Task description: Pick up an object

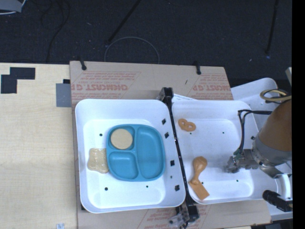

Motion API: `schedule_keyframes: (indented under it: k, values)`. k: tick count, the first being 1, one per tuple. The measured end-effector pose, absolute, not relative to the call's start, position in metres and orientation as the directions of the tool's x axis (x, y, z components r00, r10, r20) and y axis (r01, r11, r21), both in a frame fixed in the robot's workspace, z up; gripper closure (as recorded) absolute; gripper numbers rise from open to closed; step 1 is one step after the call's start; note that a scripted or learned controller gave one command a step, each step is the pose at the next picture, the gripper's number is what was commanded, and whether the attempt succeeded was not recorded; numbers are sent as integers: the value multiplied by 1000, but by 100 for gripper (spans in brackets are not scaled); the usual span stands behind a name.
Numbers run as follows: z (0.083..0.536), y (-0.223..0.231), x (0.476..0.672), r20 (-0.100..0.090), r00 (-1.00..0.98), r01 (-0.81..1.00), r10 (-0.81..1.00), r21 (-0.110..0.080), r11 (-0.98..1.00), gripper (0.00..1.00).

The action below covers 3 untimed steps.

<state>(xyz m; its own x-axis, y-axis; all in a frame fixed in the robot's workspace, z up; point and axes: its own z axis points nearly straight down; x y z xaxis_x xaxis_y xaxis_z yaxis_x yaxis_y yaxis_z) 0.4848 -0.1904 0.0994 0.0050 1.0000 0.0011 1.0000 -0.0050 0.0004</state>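
Inside the right bin point(248, 192), the tool point(234, 165) sits low by the far wall, grip state impossible to tell, well apart from the wooden spoon point(198, 175) and pretzel point(186, 125), presumably positioned for a pick.

Only legible text is on the cardboard sheet point(143, 82) under the bins: red print, upside down from this view, repeated twice along its far edge. Left instance reads roughly "OHMCRZT G.", right instance partly cut off. Faint red print on the near edge, unreadable. No other labels or numbers readable.
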Motion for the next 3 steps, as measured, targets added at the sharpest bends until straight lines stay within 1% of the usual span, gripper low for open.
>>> schedule_keyframes:
  k: [2, 3]
  values:
    - [184, -190, 483, 0, -1, 1000, 1000, 2, 1, 100]
    - [215, -191, 484, 0, -1, 1000, 1000, 1, 1, 100]
